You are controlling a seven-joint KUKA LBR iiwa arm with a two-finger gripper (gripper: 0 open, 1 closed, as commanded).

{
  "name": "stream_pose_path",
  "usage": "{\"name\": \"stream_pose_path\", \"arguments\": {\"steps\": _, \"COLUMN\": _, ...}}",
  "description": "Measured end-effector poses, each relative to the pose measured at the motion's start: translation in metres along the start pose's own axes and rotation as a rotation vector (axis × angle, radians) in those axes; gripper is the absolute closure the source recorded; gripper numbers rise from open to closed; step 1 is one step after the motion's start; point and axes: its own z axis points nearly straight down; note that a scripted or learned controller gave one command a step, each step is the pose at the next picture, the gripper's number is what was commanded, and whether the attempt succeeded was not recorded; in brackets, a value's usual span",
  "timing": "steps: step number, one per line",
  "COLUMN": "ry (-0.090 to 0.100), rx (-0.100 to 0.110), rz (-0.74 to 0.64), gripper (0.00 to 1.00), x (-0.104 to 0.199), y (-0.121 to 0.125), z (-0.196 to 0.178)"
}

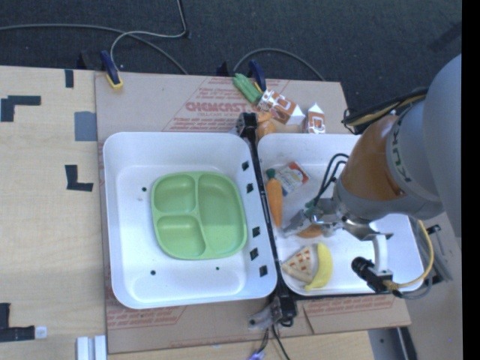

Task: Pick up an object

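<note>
— Fingers [296, 220] are seen parted, low in the right bin [409, 265], with nothing shown clamped between them. What is meant to be taken?

— An orange piece [310, 232] is judged the likeliest target. It lies just beside the tips, at about 6 o'clock from them, partly hidden under the wrist.

— What is crowded around it?

— A carrot [275, 201] is laid along the bin's left wall at 9 o'clock. A red and white packet [294, 175] is found at 11 o'clock. A pizza slice [299, 263] and a banana [324, 267] are lying together at 6 o'clock, farther down. A green plate [199, 214] is set in the left bin [120, 201], well apart, and need not be considered.

— How should the grasp be made?

— The tips should be centred over the orange piece before anything is closed, so that one tip is placed on each side of it. The descent should be made straight down until the bin floor is nearly met. The closing should be done slowly, since a rounded piece may be squeezed out sideways.

— And what could be spoiled?

— The carrot could be nudged, or the pizza slice caught along with the target. A lift should be judged good once the piece is seen between the tips.
</note>
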Motion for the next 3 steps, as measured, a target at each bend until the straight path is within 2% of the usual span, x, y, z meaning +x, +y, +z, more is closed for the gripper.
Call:
{"name": "stream_pose_path", "arguments": {"steps": 1, "ry": 0.0, "rx": -0.001, "rz": 0.001, "gripper": 0.0, "x": -0.007, "y": -0.034, "z": 0.0}}
{"name": "stream_pose_path", "arguments": {"steps": 2, "ry": -0.001, "rx": -0.002, "rz": 0.002, "gripper": 1.0, "x": -0.008, "y": -0.034, "z": -0.01}}
{"name": "stream_pose_path", "arguments": {"steps": 3, "ry": 0.003, "rx": 0.006, "rz": 0.0, "gripper": 1.0, "x": 0.031, "y": -0.035, "z": -0.098}}
